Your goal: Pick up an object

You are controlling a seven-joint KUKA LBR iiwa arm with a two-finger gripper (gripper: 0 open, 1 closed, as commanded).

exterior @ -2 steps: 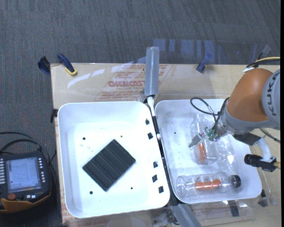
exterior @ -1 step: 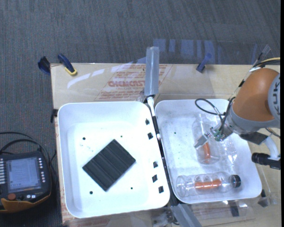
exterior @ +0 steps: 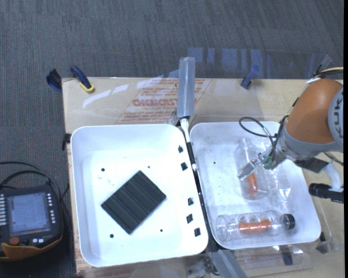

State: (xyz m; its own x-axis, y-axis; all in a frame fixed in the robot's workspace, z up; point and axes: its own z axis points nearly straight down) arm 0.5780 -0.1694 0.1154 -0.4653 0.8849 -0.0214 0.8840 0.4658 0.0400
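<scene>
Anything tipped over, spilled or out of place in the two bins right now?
The clear bottle with something orange inside lies on its side along the near edge of the right bin. The black ridged pad in the left bin sits askew. No spill.

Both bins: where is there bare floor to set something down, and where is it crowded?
Left bin: bare floor all round the black ridged pad. Right bin: bare strip along its left wall. Crowded around the gripper, the clear cup and the clear bottle.

text: none legible | faint reddish print on bench sheet (exterior: 156, 101) | pendant screen (exterior: 28, 209) too small to read
</scene>
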